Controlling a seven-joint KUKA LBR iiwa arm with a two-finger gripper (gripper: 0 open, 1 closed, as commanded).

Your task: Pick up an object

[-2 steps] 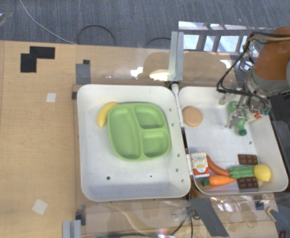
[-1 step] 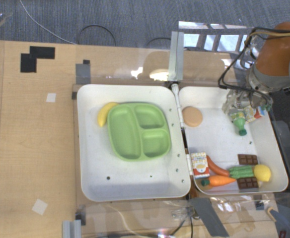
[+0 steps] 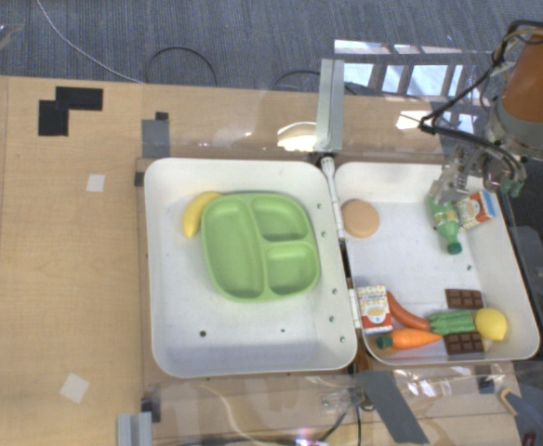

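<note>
My gripper (image 3: 457, 186) hangs over the far right corner of the right bin (image 3: 411, 249), below the orange wrist band. Directly under it lies a green bottle (image 3: 447, 219), its cap pointing toward the front, its upper end hidden by the gripper. Whether the gripper touches the bottle I cannot tell. A small red and white carton (image 3: 477, 209) lies right beside the bottle, against the bin's right wall.
The right bin also holds a tan bun (image 3: 360, 218), a juice carton (image 3: 374, 307), carrots (image 3: 409, 338), a green vegetable (image 3: 453, 321), a lemon (image 3: 491, 324) and chocolate bars (image 3: 464, 298). The left bin (image 3: 174, 323) holds a green divided plate (image 3: 258, 245) and a banana (image 3: 195, 214).
</note>
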